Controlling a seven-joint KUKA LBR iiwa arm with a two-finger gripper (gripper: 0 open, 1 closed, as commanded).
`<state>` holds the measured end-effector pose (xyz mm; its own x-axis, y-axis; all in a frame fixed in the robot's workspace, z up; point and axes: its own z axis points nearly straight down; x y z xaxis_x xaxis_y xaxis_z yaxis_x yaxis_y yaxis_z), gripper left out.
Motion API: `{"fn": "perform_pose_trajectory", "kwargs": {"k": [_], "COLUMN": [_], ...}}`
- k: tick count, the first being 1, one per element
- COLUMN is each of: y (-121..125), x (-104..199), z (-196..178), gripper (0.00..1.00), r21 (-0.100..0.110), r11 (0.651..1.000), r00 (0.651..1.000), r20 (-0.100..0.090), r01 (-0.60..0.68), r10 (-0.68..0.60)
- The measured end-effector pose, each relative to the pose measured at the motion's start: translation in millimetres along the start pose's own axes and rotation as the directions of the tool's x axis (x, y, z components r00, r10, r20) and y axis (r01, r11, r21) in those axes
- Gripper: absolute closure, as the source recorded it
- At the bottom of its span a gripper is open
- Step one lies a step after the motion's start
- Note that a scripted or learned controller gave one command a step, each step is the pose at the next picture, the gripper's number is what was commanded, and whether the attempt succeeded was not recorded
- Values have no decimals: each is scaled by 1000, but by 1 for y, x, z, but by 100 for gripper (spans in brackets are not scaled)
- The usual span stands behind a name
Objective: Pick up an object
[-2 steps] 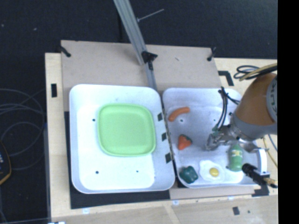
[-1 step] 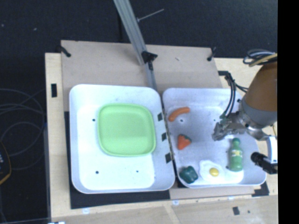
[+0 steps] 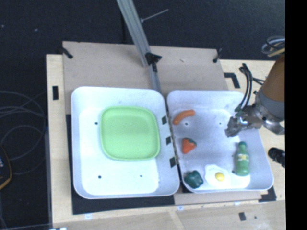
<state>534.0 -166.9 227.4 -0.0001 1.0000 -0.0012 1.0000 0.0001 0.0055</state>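
Observation:
The right bin [image 3: 211, 108] holds an orange sausage-shaped piece [image 3: 183, 116] at its upper left, a red-orange strawberry [image 3: 188, 145] below it, a dark green pepper [image 3: 194, 178] at the lower left, a fried egg [image 3: 218, 176] at the bottom and a green bottle [image 3: 241, 159] at the lower right. My gripper [image 3: 233, 126] hangs over the right side of this bin, just above the bottle's top and apart from it. Nothing shows between its fingers.
The left bin [image 3: 86, 176] carries a light green square plate [image 3: 129, 132]. A grey metal bar [image 3: 136, 28] slants from the top down to the gap between the bins. Cables [image 3: 247, 83] hang by the arm at the right.

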Motion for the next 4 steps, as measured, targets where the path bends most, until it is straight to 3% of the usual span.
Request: {"fn": "perform_pose_trajectory", "kwargs": {"k": [4], "y": [63], "x": [219], "z": [-3], "gripper": [100], "r21": [5], "r11": [1000], "r00": [1000], "r20": [-2], "r01": [4], "r10": [-4]}}
